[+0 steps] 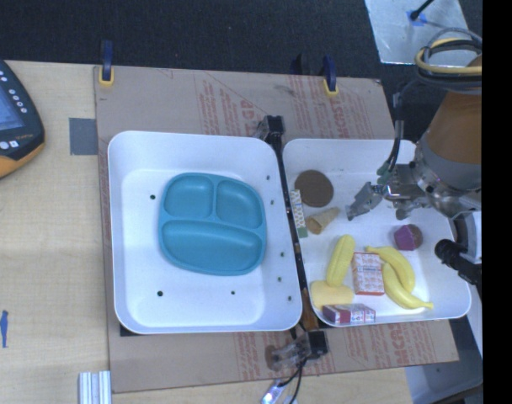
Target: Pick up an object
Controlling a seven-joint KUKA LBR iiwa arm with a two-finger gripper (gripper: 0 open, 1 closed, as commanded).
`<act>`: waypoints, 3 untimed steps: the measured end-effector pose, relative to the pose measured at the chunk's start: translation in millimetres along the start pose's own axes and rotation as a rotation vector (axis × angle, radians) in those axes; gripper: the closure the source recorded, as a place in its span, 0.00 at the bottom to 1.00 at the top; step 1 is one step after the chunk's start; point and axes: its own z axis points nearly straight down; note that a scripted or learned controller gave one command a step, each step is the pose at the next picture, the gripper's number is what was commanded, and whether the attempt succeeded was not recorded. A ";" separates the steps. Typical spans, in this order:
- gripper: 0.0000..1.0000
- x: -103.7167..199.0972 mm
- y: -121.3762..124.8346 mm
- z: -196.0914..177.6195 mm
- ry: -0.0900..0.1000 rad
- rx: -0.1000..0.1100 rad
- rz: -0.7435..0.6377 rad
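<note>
Task status: no object is picked up yet, as far as the view shows. Nothing sits between the fingers of the gripper (365,200), so the whole grasp remains to be done: choose a target, descend, close, lift.

Candidate objects all lie in the right bin (458,305). A brown round disc (314,188) sits near the bin's upper left. A tan cone-shaped piece (322,219) lies just below it. A corn cob (340,259) stands roughly lengthwise in the middle, with a yellow block (330,294) touching its lower end. A red-and-white packet (368,273) lies between the corn and a banana (397,278). A small purple object (408,236) sits apart, toward the right. A dark red wrapped item (350,314) rests against the bin's near wall. The left bin (134,305) holds a blue divided plate (212,223).

Arm pose: the arm enters from the right, its orange band (456,129) above the bin's right edge. The wrist angles toward the bin's centre. The gripper hovers over bare bin floor, right of the brown disc and cone and above the corn. The fingers appear slightly parted and point left and downward; the gap looks narrow. Height above the bin floor cannot be judged from this slant.

Judgement: this looks like an approach phase. The cone and the disc are nearest the fingertips.
</note>
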 end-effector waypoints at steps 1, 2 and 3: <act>0.00 -4.1 -18.5 137.3 -0.001 0.005 0.000; 1.00 -5.7 -17.2 121.3 -0.001 0.001 -0.001; 1.00 56.0 -13.7 26.3 0.001 -0.008 -0.005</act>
